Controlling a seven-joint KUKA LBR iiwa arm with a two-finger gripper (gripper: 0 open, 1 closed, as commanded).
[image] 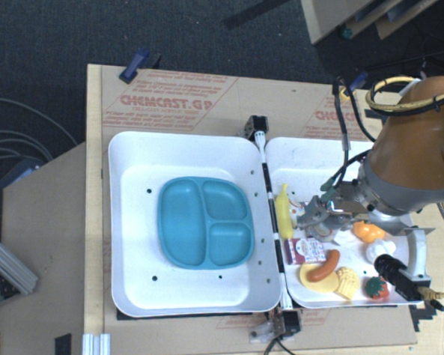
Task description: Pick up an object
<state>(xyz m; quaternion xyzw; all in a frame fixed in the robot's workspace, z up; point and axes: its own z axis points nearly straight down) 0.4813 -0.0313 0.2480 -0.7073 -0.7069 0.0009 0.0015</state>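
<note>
Right now the end effector (315,216) hovers beside the banana (283,211), grip state unclear; crowded toys could spoil its grasp.

I see my arm (415,140) reaching in from the right, its orange band bulking large above the grey wrist. The wrist bends down and to the left, carrying the gripper (313,216) low and pointed leftward. I cannot make out how the gripper stands at its tip.
</note>
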